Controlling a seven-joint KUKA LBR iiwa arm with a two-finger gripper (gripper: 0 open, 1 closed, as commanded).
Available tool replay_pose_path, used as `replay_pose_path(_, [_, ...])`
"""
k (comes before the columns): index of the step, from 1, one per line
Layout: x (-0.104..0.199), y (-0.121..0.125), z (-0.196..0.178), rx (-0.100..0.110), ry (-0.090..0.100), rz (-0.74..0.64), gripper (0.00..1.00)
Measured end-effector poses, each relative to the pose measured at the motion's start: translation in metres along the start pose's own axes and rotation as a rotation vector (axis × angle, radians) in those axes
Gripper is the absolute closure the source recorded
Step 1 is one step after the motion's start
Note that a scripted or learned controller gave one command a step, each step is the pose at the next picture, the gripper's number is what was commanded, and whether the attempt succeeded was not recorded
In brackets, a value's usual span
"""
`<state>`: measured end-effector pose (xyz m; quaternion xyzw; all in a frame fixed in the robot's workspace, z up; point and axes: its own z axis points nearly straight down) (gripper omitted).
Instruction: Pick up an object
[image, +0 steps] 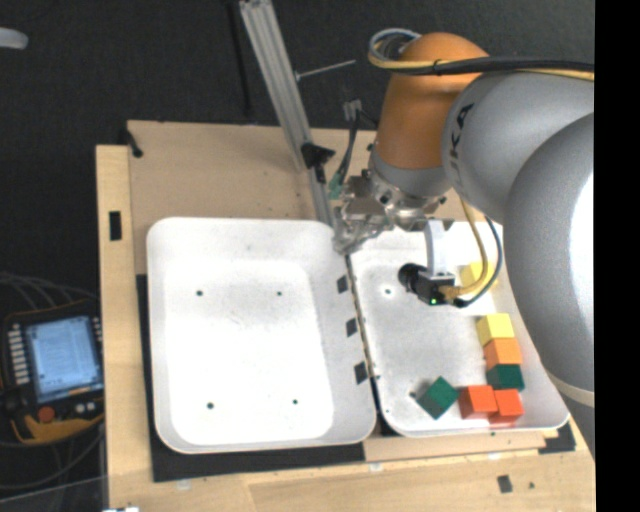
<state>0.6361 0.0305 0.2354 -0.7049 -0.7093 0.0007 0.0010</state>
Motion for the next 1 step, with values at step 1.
replay_pose_path(1, [0.0564, -0.0011, -0.0109, -0.004, 0.002, -0.002, 1.0])
